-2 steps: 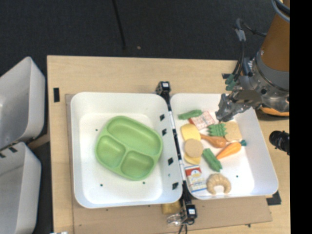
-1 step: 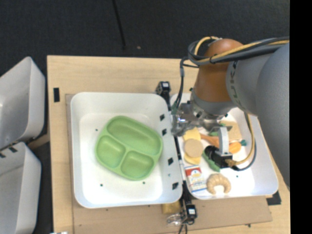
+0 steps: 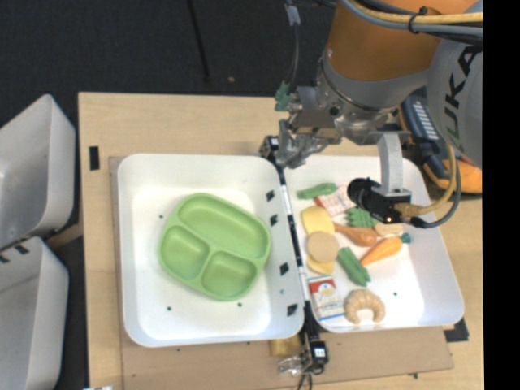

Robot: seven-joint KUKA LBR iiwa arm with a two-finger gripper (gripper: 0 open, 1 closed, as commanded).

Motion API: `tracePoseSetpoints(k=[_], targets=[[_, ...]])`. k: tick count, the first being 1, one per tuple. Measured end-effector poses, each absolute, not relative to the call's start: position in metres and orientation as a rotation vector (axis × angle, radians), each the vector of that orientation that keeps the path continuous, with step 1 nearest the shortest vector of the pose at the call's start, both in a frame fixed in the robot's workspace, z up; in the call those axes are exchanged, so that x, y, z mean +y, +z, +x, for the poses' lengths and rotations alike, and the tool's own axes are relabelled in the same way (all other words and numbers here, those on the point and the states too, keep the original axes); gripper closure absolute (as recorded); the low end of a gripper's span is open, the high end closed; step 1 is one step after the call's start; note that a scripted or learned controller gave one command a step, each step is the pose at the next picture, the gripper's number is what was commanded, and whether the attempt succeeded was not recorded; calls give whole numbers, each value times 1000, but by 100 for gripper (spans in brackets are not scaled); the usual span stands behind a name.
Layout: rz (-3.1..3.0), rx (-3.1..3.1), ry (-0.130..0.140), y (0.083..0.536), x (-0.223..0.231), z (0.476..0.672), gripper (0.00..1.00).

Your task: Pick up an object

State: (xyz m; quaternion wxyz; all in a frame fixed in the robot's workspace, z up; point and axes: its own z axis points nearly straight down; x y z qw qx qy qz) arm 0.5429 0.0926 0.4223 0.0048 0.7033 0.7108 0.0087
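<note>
Apparently nothing is being carried yet: the pick is sitting at its start, with every object lying loose in the right-hand shallow white bin (image 3: 439, 287). The grey arm with the orange band (image 3: 390, 31) is leaning in from the right, and its two-finger gripper (image 3: 288, 149) is hanging over the ridge where the two bins meet, at the far end of the toy pile. Whether that pincer is open or closed I cannot tell, since the wrist hardware is covering it.

The left-hand white bin (image 3: 138, 299) is holding a lime-green plastic plate with three compartments (image 3: 214, 246).

As a likely target, the orange plastic carrot with a green tip (image 3: 382, 251) is lying just right of the pile's middle. Its long axis is running diagonally, the green end pointing up and right toward the far right wall, the narrow end pointing down and left toward a dark green pod-shaped toy (image 3: 353, 265). Nearby, a tan plastic croissant (image 3: 365, 305) is curling near the front wall, beside a small red-and-white printed carton (image 3: 325, 292), and a yellow cheese-like wedge (image 3: 317, 220) is resting by the dividing ridge.

Left to do, in my judgement: descending, closing on something, lifting.
</note>
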Motion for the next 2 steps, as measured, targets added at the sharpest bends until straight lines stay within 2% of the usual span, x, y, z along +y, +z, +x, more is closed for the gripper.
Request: tracePoseSetpoints(k=[1, 2], targets=[[2227, 2228, -21, 193, 99, 516, 100], [2209, 2222, 20, 456, 125, 524, 100]])
